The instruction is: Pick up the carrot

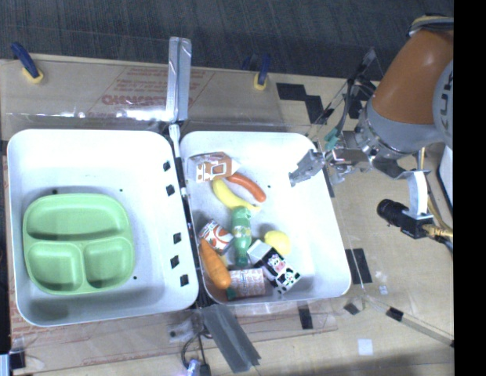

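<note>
Camera view: carrot point(215, 268) lies well apart from end effector point(304, 168), grip state unclear.

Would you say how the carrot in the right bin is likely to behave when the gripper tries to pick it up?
The carrot looks like a smooth, rigid toy, so it may slip. Its tapered, rounded shape could roll if nudged. It lies against the bin wall and touches the can, so the gripper may find little clearance.
</note>
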`<state>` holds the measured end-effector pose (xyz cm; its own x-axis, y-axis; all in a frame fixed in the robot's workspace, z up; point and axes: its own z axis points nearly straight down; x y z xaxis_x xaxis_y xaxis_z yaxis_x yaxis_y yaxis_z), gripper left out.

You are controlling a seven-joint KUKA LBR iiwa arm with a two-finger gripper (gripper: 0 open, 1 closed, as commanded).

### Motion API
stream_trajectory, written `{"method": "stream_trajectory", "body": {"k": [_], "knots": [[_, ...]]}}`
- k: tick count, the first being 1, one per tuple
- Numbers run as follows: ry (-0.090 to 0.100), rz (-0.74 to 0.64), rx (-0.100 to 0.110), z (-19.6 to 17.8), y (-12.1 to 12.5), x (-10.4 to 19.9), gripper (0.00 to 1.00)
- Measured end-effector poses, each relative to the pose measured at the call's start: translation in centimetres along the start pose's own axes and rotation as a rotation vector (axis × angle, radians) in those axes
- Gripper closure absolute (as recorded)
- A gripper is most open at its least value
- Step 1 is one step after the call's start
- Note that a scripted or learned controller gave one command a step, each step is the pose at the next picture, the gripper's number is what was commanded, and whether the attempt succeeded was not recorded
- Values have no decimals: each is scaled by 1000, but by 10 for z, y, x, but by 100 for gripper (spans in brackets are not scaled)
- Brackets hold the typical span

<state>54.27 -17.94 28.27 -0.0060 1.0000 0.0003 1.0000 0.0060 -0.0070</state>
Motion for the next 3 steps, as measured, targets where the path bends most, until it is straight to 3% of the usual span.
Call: {"method": "stream_trajectory", "body": {"k": [1, 2, 3], "knots": [[0, 439, -3, -99, 8, -1, 0], [1, 994, -2, -158, 8, -4, 0], [2, 1313, 0, -157, 74, 4, 0]]}}
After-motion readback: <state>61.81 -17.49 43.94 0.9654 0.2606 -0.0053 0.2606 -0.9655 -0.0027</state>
